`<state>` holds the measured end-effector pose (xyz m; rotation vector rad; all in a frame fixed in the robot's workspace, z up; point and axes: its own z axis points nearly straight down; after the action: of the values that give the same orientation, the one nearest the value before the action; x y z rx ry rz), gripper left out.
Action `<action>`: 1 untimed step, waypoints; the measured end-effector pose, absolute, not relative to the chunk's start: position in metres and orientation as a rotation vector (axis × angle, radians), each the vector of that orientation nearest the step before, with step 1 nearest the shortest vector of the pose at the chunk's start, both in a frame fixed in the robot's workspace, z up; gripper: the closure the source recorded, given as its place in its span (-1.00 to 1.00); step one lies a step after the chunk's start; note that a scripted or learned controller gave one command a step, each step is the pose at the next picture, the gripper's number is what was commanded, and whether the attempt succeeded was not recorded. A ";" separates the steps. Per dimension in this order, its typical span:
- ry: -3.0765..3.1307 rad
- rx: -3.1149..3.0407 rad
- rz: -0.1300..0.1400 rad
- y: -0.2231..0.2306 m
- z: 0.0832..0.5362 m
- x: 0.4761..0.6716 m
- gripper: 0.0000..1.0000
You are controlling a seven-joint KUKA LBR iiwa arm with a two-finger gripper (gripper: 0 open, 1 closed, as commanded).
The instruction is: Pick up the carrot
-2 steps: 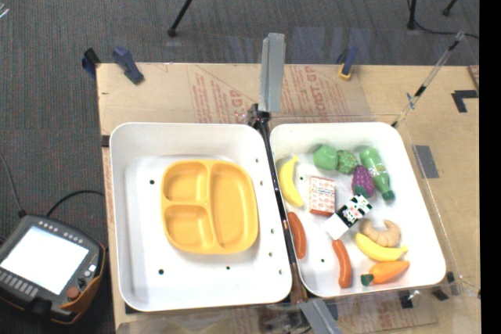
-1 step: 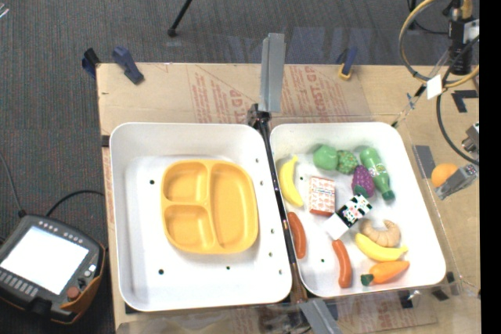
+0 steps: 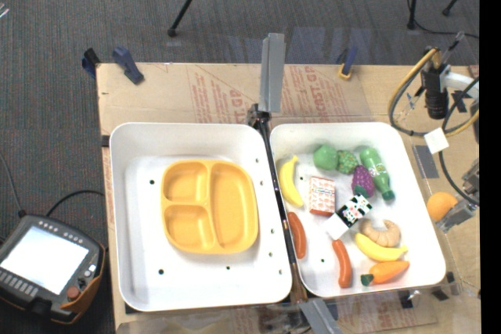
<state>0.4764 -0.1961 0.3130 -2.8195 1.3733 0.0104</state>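
Note:
The carrot [image 3: 389,271] is orange with a green top at its left end. It lies on its side in the front right corner of the right bin [image 3: 407,141], just below a yellow banana [image 3: 380,248] and to the right of a red sausage [image 3: 343,262]. A piece of the arm with its orange band [image 3: 442,205] shows at the right edge, outside the bin and up and to the right of the carrot.
The right bin also holds a second banana [image 3: 290,180], another sausage [image 3: 298,234], a croissant [image 3: 381,231], a cow-patterned carton [image 3: 354,210], a red-and-white box [image 3: 322,195], purple grapes [image 3: 362,180] and green vegetables [image 3: 326,158]. The left bin [image 3: 133,246] holds a yellow divided plate [image 3: 210,206].

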 end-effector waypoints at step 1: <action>0.573 -3.082 0.013 -0.185 0.208 0.493 1.00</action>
<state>0.4927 -0.1854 0.2075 -3.0818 0.5732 0.0134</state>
